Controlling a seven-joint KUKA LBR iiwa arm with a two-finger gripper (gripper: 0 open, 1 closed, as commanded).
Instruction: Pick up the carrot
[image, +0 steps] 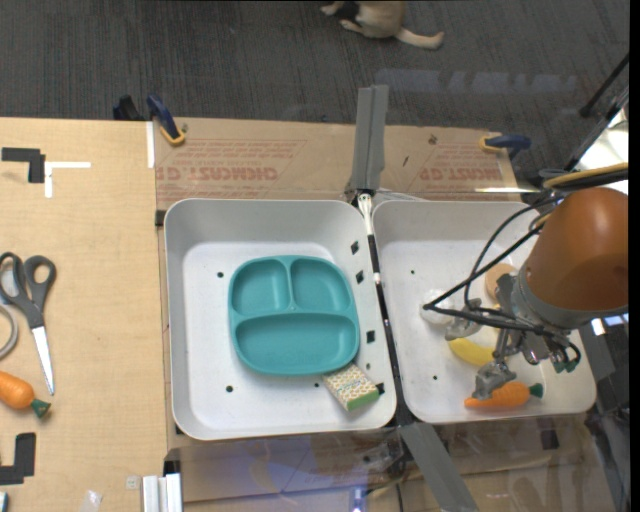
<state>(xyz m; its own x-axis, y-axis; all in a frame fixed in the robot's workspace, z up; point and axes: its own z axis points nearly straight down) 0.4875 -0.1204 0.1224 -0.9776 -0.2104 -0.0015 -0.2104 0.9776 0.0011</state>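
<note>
An orange carrot (500, 398) with a green stem end lies near the front edge of the right bin (420, 300). My gripper (493, 379) reaches down from the grey wrist and sits right at the carrot's top, just left of its middle. The carrot rests on the bin floor. The arm's orange band (590, 250) hangs over the bin's right side and hides part of it.
A yellow banana-like piece (468, 351) lies just behind the carrot. The left bin (190, 300) holds a teal divided plate (293, 314) and a sponge (352, 388). On the bench at the left are scissors (30, 305) and a second carrot (17, 391).
</note>
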